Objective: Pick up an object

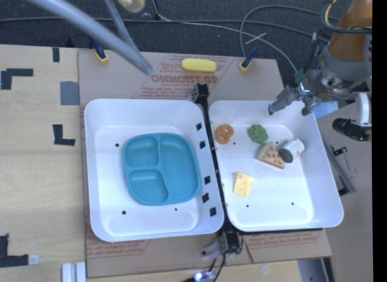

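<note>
I see my two-finger gripper (293, 101) over the right white bin's (314, 214) far edge, fingers spread and holding nothing, small white cylinder cup (292, 149) just beside triangular pizza-slice toy (271, 155), green broccoli toy (257, 133) nearby.

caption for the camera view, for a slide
End effector, fingers spread, above the far edge of the right bin with toy foods; blue divided plate in the left bin.

A teal divided plate (161, 169) fills the white left bin (103, 214). In the white right bin (320, 208): an orange-brown pretzel (224, 134), green broccoli (257, 133), a tan-and-red pizza slice (271, 155), a white cup (292, 149), yellow holed cheese (243, 184). A yellow banana (198, 65) lies on brown cardboard (266, 84) at the far side.
</note>
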`<state>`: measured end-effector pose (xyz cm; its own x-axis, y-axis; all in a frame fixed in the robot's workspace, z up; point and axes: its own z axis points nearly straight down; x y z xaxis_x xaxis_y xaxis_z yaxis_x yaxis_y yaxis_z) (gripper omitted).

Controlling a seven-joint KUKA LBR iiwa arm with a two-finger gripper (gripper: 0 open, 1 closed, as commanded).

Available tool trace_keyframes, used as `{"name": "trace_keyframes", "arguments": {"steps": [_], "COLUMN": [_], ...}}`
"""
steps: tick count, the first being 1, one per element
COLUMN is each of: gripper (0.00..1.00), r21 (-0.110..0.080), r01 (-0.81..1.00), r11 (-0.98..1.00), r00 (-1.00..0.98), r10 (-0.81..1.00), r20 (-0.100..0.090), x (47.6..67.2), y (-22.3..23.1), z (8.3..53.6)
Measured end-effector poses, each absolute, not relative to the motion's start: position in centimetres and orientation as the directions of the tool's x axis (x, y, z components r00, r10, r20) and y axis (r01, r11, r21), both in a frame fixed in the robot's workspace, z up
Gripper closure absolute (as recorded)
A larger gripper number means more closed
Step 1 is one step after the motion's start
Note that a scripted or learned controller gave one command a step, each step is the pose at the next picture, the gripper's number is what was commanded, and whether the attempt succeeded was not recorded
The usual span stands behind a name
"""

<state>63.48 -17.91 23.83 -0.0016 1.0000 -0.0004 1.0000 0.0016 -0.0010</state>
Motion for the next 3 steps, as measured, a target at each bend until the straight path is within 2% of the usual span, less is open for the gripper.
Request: {"name": "trace_keyframes", "arguments": {"steps": [1,2,3], "gripper": [0.0,0.0,0.0], "r21": [-0.008,-0.006,0.0], "r01": [1.0,1.0,1.0], "r11": [0.001,0.001,0.003], "r00": [-0.001,-0.001,-0.003], "r10": [1.0,1.0,1.0], "r20": [0.0,0.0,-0.002], "x": [63.0,62.1,62.1], "y": [-17.9,-18.3,-18.2], "z": [17.4,12.5,8.3]}}
